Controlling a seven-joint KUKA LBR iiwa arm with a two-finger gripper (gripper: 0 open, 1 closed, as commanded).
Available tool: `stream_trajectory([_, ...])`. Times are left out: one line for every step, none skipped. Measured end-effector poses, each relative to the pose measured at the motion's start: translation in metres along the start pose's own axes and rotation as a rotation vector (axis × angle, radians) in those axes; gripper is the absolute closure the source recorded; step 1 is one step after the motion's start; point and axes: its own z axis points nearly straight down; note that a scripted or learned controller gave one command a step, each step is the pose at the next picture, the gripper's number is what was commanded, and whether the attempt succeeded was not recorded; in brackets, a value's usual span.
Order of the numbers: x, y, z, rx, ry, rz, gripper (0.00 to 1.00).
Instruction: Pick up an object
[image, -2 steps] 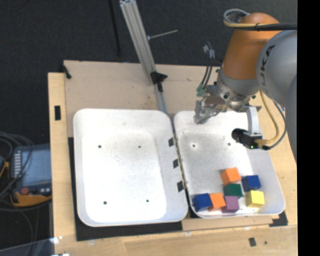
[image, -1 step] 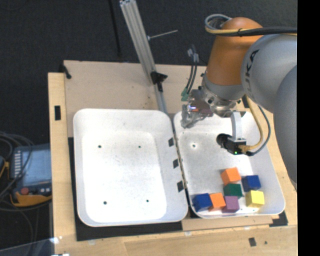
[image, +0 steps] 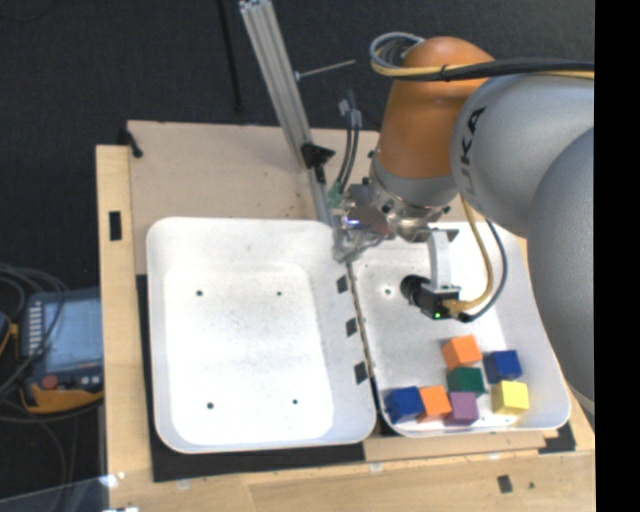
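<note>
Currently poised with claw (image: 352, 240) over the bins' shared edge (image: 346, 300), well apart from the blocks (image: 466, 379); cannot tell whether open or closed. Could strike edge, grasp nothing.

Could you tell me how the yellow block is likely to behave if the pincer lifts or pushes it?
The yellow block looks like a rigid, flat-faced cube, so it probably won't roll or flop. It seems small, so likely light. The nearest blue block sits close beside it, so a push may shove that too.
</note>
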Motion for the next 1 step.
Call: stream_trajectory([0.0433,-0.0205,0.0146,0.002,-0.002,0.002,1.0])
